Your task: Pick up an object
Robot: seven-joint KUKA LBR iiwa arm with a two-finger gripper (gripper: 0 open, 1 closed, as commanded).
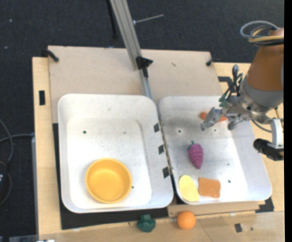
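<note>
At the frame's lower edge, an orange ball [186, 220] is seen on the table [43, 135]. Further up, a purple fruit [196, 155] lies mid-bin, best approached from above, with open room around it. Beyond, the pincer [219, 120] is spread wide, holding nothing.

We see the gripper [220, 120] over the right bin [246, 178], near a small orange thing [204, 115]. A purple grape bunch [196, 155] lies below; a yellow bowl [108, 180] sits in the left bin [73, 115].
</note>
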